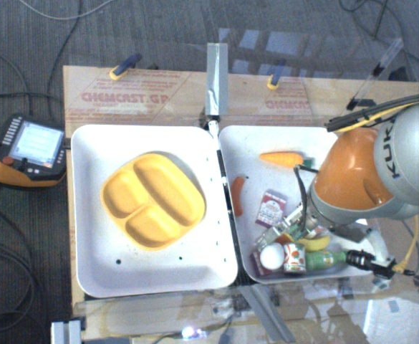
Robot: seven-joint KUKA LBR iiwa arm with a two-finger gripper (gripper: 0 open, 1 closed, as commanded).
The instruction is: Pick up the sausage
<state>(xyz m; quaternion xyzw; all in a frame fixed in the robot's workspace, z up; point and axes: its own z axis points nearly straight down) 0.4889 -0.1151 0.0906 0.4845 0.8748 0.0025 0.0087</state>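
Note:
The sausage is a short reddish-orange piece lying lengthwise against the left wall of the right bin. My gripper hangs low over the pile of items in the front of that bin, below the arm's orange band. It is well to the right of the sausage and a little nearer the front, and not touching it. The arm's bulk covers the right part of the bin.
The right bin also holds a carrot, a red packet, a white egg, a small can, a banana and a green bottle. A yellow divided plate lies in the left bin.

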